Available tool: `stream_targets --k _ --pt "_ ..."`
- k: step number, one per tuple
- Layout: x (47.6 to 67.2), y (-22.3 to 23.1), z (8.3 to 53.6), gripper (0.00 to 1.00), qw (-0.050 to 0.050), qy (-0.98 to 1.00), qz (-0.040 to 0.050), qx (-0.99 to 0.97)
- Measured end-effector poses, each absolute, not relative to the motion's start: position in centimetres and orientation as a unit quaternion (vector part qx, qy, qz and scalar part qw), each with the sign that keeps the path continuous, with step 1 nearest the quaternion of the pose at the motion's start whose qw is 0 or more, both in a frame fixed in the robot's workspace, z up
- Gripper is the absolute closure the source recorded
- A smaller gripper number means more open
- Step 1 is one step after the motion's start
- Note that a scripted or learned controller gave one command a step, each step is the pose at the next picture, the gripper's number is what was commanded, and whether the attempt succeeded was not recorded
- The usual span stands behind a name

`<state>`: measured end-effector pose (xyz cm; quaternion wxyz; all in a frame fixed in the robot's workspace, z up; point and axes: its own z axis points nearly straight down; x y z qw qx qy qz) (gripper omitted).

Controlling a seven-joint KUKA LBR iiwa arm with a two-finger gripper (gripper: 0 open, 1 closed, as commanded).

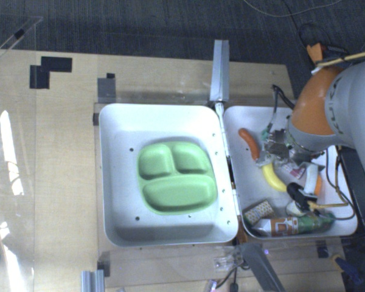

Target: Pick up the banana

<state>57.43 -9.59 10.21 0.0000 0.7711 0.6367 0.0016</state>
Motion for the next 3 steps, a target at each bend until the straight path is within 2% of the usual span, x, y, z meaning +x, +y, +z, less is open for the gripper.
stream_targets --k 1,2,3 --pt "62.9 -4.6 18.4 1.00 0.001 0.579 0.0006 0.815" --pt "61.8 -9.3 10.8 1.00 -0.001 0.559 -0.0007 0.829" --pt "67.0 -5.6 20.9 1.00 0.001 0.510 0.0012 0.860"
